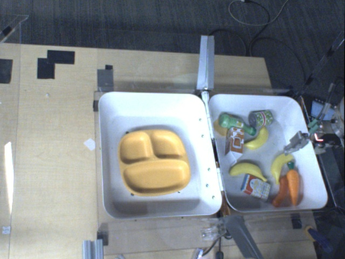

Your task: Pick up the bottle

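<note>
Now bottle (233,123) lies in upper left of right bin (312,198), beside banana (257,140). Gripper (297,142) at right edge of frame, over same bin, apart from bottle; grip state unclear.

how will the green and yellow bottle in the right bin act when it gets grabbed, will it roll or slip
The bottle lies on its side against the left wall of the right bin, so a nudge would probably roll it. It looks like smooth toy plastic, likely light and a little slippery. A carton and a banana crowd it, so they may shift as well.
</note>
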`<action>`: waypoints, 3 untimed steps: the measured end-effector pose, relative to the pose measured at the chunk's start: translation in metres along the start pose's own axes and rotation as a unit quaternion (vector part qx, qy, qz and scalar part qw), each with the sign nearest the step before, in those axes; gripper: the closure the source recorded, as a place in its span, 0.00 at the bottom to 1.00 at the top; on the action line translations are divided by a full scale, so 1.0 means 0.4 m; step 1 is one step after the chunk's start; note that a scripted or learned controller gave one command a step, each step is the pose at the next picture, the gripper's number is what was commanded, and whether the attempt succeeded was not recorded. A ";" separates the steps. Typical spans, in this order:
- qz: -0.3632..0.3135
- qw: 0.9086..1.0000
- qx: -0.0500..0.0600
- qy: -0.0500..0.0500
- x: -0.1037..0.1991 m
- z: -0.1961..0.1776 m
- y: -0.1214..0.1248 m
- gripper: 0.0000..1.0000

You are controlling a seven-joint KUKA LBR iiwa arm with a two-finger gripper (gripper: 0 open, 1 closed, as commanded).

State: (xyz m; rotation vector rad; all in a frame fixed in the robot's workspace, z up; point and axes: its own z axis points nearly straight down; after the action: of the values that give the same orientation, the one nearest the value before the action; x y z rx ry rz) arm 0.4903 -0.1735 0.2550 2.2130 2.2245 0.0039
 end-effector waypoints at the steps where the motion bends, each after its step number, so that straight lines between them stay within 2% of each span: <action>1: 0.253 0.967 0.002 0.000 -0.028 0.309 0.142 0.00; 2: 0.446 0.895 0.001 0.000 0.203 0.333 0.295 0.00; 3: 0.465 0.885 0.002 0.000 0.183 0.253 0.132 0.00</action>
State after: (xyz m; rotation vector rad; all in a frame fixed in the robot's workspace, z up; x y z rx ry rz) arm 0.5433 -0.1001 0.1541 2.9977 0.9405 0.0031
